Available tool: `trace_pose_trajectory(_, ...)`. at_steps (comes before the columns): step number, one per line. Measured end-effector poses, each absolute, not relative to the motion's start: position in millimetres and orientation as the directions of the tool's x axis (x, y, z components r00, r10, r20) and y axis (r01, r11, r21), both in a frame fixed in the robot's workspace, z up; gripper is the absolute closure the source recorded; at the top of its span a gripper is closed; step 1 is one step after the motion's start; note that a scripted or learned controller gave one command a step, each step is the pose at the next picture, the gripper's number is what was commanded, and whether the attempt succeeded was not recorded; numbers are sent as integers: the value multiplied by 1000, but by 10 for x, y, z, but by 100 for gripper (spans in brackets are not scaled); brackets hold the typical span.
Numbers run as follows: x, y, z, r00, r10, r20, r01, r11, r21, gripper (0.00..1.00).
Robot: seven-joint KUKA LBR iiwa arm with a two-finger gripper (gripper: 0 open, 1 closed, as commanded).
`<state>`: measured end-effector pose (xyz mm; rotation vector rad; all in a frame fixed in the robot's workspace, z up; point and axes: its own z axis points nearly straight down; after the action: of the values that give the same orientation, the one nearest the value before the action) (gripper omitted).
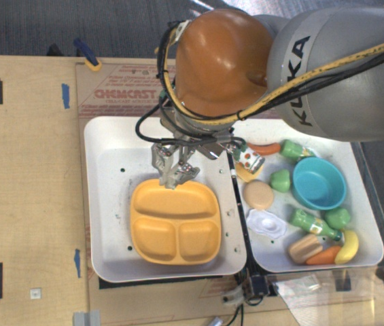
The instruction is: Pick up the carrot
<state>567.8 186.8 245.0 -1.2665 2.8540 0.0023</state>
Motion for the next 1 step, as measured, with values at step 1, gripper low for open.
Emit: trace_pose_trajectory(1, 5662, 1861, 2414, -671, -741, -11, -741, 671, -2, 0)
